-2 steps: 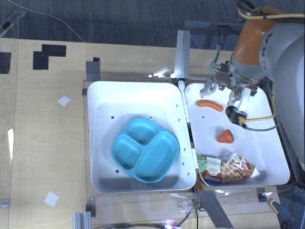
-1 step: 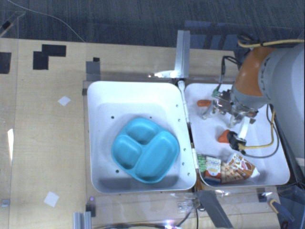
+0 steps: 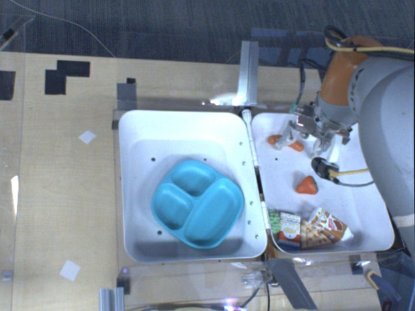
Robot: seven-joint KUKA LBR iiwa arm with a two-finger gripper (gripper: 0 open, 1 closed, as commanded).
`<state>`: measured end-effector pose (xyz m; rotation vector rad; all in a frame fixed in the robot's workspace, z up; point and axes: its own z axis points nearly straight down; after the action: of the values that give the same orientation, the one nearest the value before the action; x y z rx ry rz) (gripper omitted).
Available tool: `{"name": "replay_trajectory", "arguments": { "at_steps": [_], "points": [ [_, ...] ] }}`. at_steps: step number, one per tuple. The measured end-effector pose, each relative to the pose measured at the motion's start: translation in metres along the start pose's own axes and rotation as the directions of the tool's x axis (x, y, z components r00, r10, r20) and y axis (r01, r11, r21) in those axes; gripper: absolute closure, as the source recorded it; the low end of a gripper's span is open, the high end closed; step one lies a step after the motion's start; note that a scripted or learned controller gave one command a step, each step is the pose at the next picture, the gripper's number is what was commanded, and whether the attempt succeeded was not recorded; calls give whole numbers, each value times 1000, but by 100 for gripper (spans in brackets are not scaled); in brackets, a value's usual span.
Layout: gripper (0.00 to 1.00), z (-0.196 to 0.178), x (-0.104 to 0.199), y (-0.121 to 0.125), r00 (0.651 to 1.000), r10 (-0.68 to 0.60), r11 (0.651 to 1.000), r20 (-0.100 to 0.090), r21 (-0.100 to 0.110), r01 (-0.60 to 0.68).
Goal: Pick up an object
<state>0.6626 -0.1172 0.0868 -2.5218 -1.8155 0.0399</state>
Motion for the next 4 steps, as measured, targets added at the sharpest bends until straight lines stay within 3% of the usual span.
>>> {"name": "replay_trajectory", "arguments": {
  "at_steps": [1, 2, 3, 4],
  "points": [
    [100, -15, 1, 3, 1000, -4, 1000, 3, -21, 4],
    [0, -14, -2, 2, 1000, -3, 1000, 7, -11, 3],
    [0, -57, -26, -15, 1000, -3, 999, -1, -47, 3],
    [100, -68, -25, -14, 1000, -8, 999, -2, -51, 8]
  ]
}}
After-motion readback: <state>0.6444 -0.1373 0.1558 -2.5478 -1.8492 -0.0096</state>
